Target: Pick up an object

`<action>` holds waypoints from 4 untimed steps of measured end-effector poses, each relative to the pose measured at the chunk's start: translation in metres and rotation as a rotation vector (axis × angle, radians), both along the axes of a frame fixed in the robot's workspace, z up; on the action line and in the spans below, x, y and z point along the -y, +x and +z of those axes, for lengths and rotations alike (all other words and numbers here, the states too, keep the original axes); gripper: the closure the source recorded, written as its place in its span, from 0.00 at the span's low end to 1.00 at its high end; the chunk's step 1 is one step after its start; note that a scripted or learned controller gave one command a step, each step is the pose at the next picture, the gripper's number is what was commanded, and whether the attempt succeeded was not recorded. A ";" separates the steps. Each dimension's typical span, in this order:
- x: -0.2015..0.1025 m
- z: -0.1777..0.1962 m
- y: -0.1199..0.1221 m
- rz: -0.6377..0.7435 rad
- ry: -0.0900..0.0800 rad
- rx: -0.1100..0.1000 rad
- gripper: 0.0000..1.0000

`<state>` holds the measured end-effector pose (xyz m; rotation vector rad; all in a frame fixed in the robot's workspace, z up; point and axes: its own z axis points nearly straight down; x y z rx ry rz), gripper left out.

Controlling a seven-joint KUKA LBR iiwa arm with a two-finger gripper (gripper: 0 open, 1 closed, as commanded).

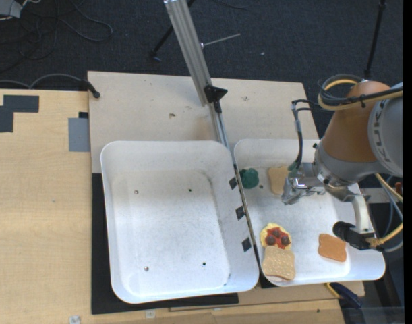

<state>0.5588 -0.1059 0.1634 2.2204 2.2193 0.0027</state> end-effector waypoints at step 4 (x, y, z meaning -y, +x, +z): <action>-0.090 0.102 0.033 0.002 0.001 -0.006 1.00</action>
